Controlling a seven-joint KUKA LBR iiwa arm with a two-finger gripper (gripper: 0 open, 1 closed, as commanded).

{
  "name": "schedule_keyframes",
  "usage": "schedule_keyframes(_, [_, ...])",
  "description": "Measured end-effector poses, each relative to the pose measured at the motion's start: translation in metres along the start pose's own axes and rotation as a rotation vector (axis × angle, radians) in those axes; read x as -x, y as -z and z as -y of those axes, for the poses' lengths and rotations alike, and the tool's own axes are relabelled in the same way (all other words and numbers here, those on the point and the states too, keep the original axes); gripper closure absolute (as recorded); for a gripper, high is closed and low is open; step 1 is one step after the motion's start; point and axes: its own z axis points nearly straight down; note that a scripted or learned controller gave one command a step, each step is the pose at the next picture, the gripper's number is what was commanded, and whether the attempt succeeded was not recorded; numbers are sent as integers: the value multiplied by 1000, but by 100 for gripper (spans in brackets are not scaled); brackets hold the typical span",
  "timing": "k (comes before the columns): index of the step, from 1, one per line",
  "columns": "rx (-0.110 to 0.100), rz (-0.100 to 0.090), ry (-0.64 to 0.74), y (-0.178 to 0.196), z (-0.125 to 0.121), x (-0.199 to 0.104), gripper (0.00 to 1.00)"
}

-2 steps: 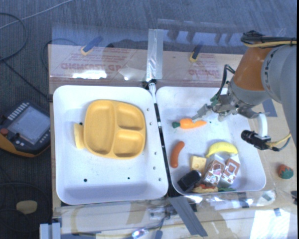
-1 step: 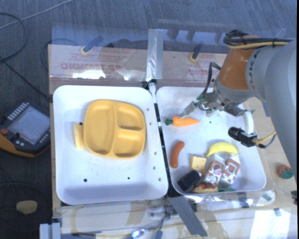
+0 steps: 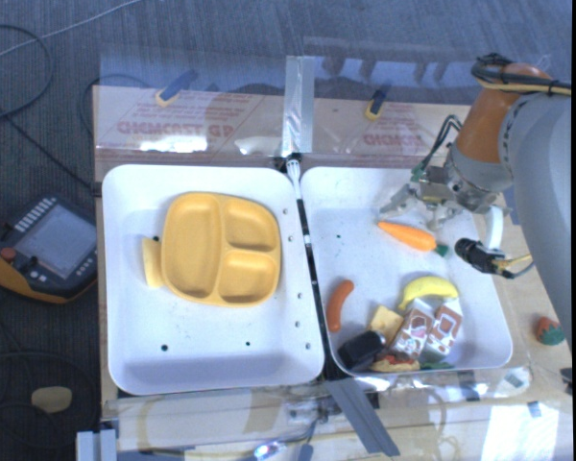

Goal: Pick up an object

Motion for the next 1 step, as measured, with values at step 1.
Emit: schedule_keyframes(1, [-1, 6, 80, -1, 31, 1, 0])
